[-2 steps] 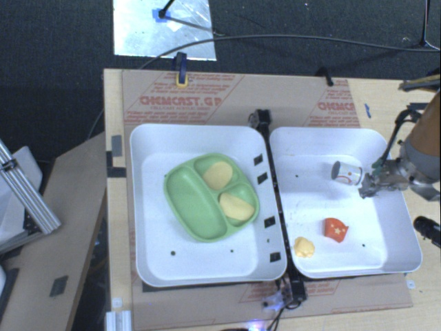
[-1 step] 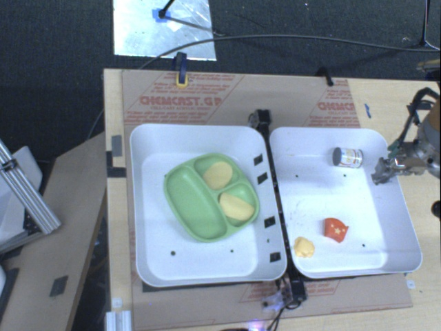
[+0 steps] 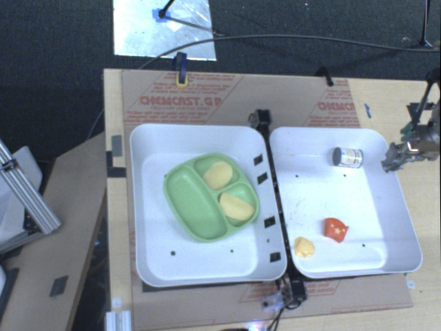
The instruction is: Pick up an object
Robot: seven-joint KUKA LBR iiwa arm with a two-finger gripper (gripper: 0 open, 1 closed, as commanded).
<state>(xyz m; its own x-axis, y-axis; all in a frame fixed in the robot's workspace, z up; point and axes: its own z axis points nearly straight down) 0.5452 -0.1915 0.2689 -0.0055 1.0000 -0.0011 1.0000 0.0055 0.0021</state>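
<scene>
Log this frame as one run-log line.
gripper: over right bin's right rim, holding nothing visible | can, red piece, yellow piece: lying in right bin | pick: not yet done

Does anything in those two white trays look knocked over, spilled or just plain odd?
One thing: the small can in the right bin lies on its side rather than standing. Nothing is spilled. The red piece and the yellow piece lie loose near it; the green divided plate sits flat in the left bin.
</scene>
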